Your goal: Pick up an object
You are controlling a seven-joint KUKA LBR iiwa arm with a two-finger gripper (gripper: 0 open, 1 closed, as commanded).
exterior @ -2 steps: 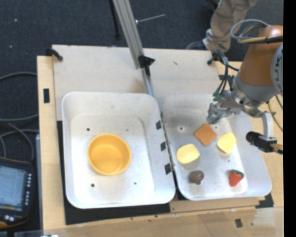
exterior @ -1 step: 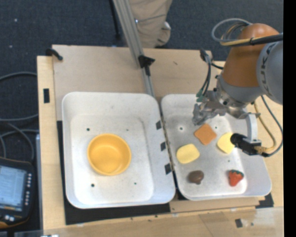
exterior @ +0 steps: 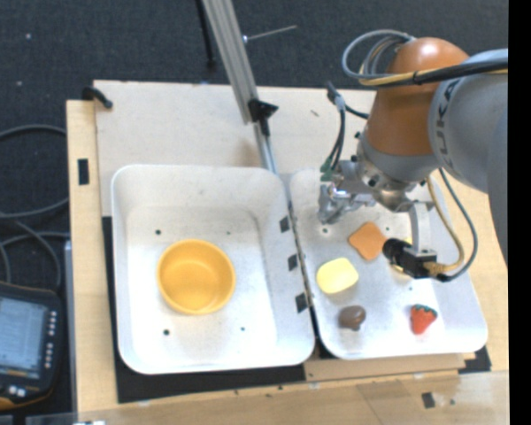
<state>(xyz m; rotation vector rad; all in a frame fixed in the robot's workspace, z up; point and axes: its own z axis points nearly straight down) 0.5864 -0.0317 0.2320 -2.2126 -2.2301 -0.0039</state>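
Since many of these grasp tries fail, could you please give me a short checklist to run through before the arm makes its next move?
1. Claw over the right bin, where the small objects lie: ok.
2. Claw free of any load: cannot tell; its tips are too small to read.
3. Targets lie apart from one another: ok. The orange piece, yellow piece, brown piece and strawberry do not touch.
4. Nearest target unobstructed: not ok. The orange piece lies next to the black fitting on the arm.
5. Yellow bowl sits upright in the left bin: ok.
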